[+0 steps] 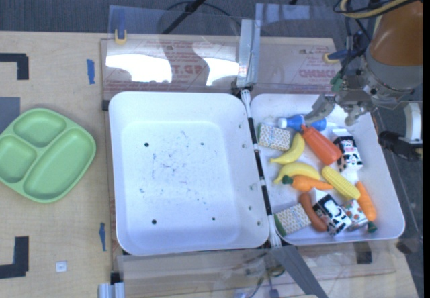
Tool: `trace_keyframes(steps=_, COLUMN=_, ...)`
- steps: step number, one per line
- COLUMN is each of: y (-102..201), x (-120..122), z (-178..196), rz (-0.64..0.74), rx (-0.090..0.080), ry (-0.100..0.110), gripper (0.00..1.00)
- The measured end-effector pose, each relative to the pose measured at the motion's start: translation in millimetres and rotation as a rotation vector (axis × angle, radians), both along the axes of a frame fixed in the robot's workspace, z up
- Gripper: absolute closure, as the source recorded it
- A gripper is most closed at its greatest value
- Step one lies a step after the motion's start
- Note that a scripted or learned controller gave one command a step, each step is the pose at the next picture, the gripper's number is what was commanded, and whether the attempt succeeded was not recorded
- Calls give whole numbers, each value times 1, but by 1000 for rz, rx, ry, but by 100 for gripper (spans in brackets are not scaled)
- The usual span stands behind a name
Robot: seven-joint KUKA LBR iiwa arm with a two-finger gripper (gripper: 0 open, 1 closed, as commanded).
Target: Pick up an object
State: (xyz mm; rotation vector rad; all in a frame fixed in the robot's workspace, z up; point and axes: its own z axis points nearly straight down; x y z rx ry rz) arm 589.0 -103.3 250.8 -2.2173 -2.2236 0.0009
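My gripper (334, 115) hangs over the back of the right bin (393, 219), at the end of the grey arm with its orange band (396, 38). Its two fingers (316, 114) are spread apart, open, with nothing between them. Just below the left finger lie a blue-and-white bottle (293, 122) and an orange bottle (321, 145). Further down the bin are two bananas (293, 149), a corn cob (340, 182), a carrot (366, 203), a black-and-white cow toy (347, 154) and two patterned boxes (274, 135).
The left bin (181, 169) adjoins the right one along a shared rim. A green divided plate (44, 154) lies on the wooden bench at far left. Clear plastic panels (175, 55) stand behind both bins.
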Motion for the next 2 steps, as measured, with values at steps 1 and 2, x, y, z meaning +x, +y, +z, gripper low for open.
trace_keyframes(steps=1, y=-63, x=-5, z=-63, rz=-140, rx=0, ry=2, gripper=0)
trace_keyframes(steps=2, y=-93, x=5, z=-138, rz=-257, rx=-1, ry=-4, gripper=0)
